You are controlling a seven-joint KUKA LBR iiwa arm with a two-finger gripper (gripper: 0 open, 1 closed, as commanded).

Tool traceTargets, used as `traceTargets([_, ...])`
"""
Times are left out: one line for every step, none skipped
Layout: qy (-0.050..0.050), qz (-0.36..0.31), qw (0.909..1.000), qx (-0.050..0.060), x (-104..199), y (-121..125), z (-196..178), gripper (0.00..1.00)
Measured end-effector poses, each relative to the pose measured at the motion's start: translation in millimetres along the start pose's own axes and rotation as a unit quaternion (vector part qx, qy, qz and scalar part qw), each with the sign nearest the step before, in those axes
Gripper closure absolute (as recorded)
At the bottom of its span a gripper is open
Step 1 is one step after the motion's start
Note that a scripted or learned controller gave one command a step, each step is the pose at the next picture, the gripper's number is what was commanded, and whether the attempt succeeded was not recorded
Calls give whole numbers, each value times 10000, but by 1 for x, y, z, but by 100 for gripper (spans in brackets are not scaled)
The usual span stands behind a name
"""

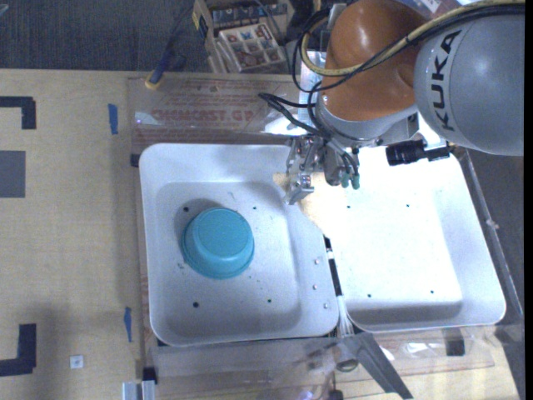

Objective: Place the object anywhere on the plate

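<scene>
The gripper (310,176) hangs over the far right corner of the left bin (158,170); its state cannot be told. A blue bowl (218,242) lies upside down near this bin's left wall.

Place: you are looking at a robotics lab or test cell, not a home or a shop.
Arm: you see an industrial arm (466,65) with KUKA lettering on its grey shell, cables (366,52) looped over it.
Worktop: your pale wooden worktop (67,223) carries black corner marks (21,111) and blue tape tabs (112,118).
Bins: two shallow white bins (158,307) sit side by side.
Floor: dark carpet (83,15) lies beyond, with a small rack of boxes (241,32).
</scene>
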State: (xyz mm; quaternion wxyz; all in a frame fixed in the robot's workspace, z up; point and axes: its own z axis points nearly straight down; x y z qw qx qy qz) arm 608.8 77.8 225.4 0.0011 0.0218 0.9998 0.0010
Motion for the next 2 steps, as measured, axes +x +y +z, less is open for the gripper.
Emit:
traceTargets([1, -234, 9997, -1, 17, 49, -1, 100])
traceTargets([-3, -233, 9997, -1, 17, 49, -1, 0])
